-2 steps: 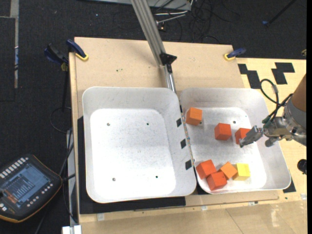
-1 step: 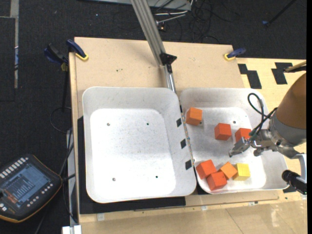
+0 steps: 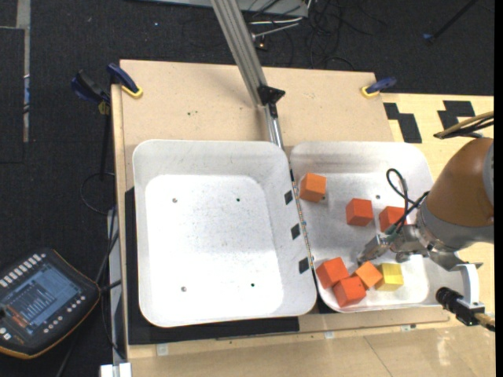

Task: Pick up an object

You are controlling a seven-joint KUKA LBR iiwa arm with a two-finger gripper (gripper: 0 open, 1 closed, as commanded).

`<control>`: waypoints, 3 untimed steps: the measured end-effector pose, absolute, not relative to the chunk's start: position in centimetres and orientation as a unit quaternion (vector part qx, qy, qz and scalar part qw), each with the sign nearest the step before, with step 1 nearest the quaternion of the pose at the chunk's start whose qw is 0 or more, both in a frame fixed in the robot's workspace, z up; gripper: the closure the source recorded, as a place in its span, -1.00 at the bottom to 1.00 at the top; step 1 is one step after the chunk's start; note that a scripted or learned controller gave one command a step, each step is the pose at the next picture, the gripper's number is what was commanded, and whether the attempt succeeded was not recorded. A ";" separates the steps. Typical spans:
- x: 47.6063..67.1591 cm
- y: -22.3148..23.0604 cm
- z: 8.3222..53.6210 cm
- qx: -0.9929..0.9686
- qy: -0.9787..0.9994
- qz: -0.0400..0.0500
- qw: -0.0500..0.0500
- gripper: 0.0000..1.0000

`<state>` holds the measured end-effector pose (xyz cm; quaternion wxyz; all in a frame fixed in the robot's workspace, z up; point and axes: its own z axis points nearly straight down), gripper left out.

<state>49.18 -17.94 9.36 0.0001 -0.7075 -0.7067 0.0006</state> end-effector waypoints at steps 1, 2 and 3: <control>49.3 -17.9 10.6 -0.707 -0.707 -0.001 -0.001 1.00; 50.1 -17.2 16.2 -0.706 -0.708 -0.002 -0.003 1.00; 50.0 -16.4 22.1 -0.706 -0.709 -0.002 -0.003 1.00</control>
